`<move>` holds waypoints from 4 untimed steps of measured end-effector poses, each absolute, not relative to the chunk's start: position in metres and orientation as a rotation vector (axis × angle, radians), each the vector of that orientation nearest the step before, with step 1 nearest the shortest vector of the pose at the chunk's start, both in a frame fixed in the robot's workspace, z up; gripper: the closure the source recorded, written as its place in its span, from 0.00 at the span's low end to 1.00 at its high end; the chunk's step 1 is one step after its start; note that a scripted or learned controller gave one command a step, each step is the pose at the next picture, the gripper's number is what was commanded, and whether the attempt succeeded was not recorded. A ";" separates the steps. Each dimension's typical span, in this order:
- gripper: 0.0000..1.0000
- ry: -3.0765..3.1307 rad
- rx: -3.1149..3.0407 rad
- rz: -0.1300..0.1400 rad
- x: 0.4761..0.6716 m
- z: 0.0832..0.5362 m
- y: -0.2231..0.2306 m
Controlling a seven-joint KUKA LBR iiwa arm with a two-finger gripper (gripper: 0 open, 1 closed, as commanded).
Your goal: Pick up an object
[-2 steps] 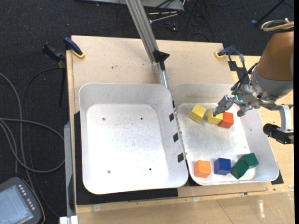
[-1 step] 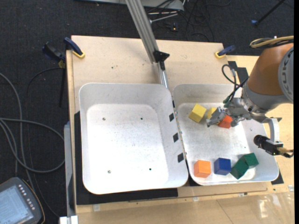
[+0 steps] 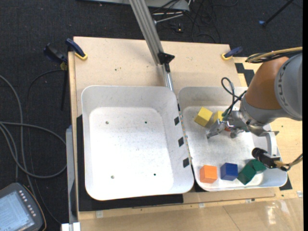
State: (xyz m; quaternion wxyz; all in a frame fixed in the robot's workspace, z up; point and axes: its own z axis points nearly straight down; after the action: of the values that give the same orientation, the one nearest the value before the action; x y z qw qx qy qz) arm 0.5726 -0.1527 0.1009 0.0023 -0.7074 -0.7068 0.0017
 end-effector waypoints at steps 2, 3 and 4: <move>1.00 -2.229 -2.224 -0.005 0.580 0.178 -0.155; 1.00 -2.230 -2.223 -0.005 0.582 0.232 -0.155; 1.00 -2.226 -2.220 0.000 0.582 0.230 -0.155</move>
State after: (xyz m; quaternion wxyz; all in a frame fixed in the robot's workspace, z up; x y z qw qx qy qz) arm 0.5825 -0.1547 0.2301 -0.0012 -0.7061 -0.7081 -0.0001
